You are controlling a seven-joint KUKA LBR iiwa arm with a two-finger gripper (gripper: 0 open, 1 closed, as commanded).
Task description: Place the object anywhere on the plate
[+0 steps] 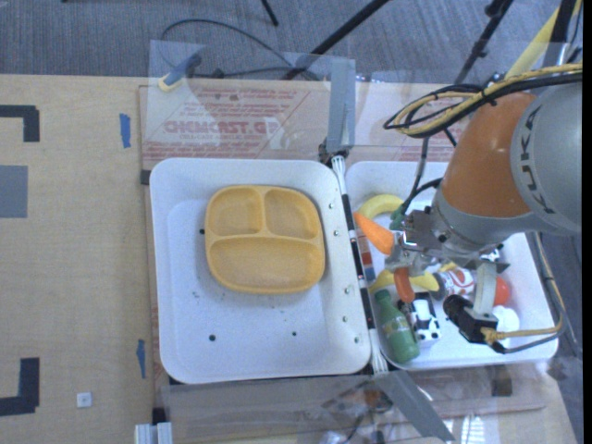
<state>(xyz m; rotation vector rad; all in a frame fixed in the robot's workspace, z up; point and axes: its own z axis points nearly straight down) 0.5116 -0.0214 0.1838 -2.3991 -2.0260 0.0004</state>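
A yellow plate (265, 238) with three compartments lies in the left bin (176, 276), and nothing rests on it. My gripper (407, 265) hangs low over the left part of the right bin (541, 276), down among a pile of toy items. Right beside it are an orange carrot (376, 234), a yellow banana (379, 203) and a small red-orange piece (404, 287). The wrist and the orange band hide how the gripper stands and much of the pile.
A green bottle (396, 327) and a black-and-white toy (425, 322) lie at the right bin's front left. A red ball (501, 291) and a white piece (507, 320) sit further right. The ridge (351, 248) between the bins separates gripper and plate.
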